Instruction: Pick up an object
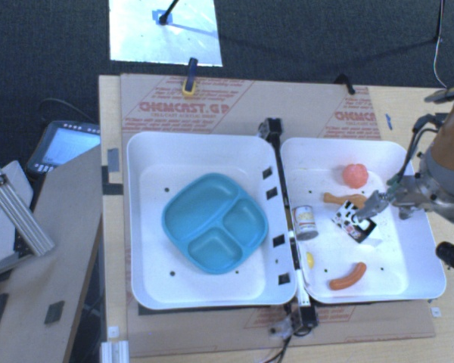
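Gripper [368,209] hovers low in the right bin [420,278], touching one black-and-white box [353,222]; its grasp cannot be told. Around it lie one pink ball [355,175], one can [305,222] and two sausages [348,276]. One blue plate [214,222] sits in the left bin [147,157].

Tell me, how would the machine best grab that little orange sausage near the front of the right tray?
Probably across the middle of the sausage, coming straight down from above. It lies flat and slightly curved on the right bin, long and thin, so fingers closing across its narrow width should fit. There is bare floor on both sides, leaving room for the gripper.
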Controlling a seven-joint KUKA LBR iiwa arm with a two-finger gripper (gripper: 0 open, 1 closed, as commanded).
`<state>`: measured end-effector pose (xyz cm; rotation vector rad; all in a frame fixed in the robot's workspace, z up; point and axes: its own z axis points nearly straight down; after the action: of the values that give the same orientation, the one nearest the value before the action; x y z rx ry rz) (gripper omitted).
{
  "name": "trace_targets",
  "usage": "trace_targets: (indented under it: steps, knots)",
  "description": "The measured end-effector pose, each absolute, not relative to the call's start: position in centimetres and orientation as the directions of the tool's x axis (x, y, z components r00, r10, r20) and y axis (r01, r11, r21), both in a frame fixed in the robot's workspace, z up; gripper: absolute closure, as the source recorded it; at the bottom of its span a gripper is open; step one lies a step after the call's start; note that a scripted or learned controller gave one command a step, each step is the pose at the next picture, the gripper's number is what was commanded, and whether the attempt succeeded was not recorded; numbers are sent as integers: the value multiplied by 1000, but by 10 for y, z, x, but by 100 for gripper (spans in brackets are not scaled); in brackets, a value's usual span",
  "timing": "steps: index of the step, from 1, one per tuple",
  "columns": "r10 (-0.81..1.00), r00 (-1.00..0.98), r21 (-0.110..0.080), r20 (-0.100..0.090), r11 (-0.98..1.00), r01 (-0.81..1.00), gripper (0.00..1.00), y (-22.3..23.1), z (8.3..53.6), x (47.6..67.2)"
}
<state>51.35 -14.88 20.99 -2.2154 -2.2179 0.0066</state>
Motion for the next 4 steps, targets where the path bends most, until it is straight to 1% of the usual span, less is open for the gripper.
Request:
trace_targets:
  steps: [1,2,3,4]
  knots:
    - [1000,-3,1,0,3,1000,0,-149,214,516]
    - [1000,-1,-4,1,1,1000,0,-150,153,509]
    - [1000,1,4,-4,-1,1000,0,-152,93,510]
    - [1000,-1,1,0,1,1000,0,-152,84,511]
